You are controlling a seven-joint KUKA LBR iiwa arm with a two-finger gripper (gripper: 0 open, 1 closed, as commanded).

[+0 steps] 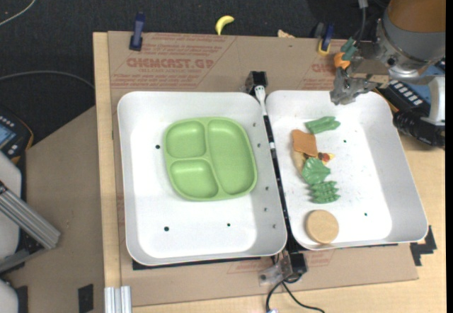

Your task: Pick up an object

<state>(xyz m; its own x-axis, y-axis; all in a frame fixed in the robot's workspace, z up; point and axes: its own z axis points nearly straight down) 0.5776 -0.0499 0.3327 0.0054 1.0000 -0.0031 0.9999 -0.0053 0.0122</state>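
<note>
From the camera view above the bench (64,163), I reach in from the right, and my pincer (347,94) hangs over the far rim of the right bin (382,184), near its back edge. Its tips are dark against the white and too small to read, so I cannot tell how they stand; nothing shows between them.

The things I could pick up all lie in that right bin, in a loose column down its left half. Nearest me is a green pea-pod-like piece (322,124), a little forward of the pincer. Below it sits an orange-brown wedge (304,143) with a small dark bit at its lower edge, then two green leafy pieces (320,181) touching each other, and at the near end a round tan disc (321,226), apart from the rest.

The left bin (141,198) holds a green divided plate (210,158) lying flat in its middle.

I judge the green pod the likeliest target, being closest and standing clear of its neighbours, which leaves room to come down either side of it.
</note>
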